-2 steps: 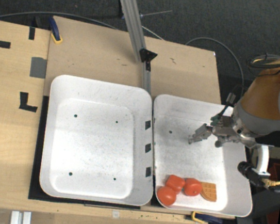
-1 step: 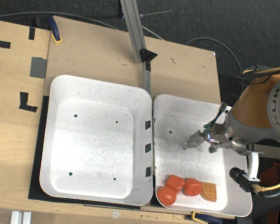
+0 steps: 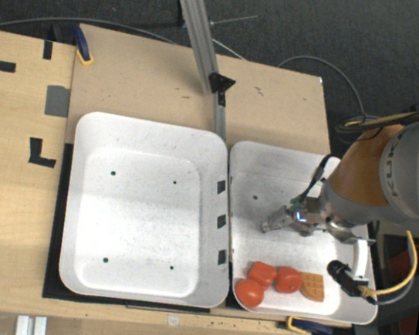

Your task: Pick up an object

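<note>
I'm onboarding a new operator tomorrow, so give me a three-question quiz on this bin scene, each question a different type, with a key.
1. True or false: the red and orange objects lie in the left bin.
2. Multiple choice: where in the right bin do the objects sit? A) far edge B) centre C) near edge
3. Short answer: how many red pieces lie beside the orange waffle-like piece?

Key:
1. False; they lie in the right bin.
2. C; they line the near edge, while the gripper hangs over the bin's middle, apart from them.
3. Three.
</note>
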Available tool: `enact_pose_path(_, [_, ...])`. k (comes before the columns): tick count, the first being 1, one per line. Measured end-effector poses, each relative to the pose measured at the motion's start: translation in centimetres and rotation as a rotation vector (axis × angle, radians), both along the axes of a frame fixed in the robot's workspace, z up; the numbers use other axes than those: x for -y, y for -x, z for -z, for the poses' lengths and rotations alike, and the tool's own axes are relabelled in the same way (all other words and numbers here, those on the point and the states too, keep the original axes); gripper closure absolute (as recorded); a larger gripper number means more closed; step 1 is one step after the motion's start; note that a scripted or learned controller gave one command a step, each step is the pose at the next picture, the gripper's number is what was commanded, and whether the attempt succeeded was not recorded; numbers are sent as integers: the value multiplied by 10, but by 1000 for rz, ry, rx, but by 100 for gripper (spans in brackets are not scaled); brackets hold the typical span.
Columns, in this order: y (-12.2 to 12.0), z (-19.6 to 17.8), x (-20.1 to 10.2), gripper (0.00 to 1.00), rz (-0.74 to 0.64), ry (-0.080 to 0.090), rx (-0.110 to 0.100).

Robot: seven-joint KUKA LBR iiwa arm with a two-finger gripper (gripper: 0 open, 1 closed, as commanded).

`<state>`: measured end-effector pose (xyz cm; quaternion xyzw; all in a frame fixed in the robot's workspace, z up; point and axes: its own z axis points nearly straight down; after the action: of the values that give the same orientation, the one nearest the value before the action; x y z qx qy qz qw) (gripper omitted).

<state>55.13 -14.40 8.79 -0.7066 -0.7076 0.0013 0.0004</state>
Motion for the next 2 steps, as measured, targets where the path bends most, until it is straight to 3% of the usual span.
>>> enact_pose_path(1, [0, -12, -1, 100, -1, -2, 0])
enact_pose_path(2, [-3, -56, 5, 100, 0, -1, 5])
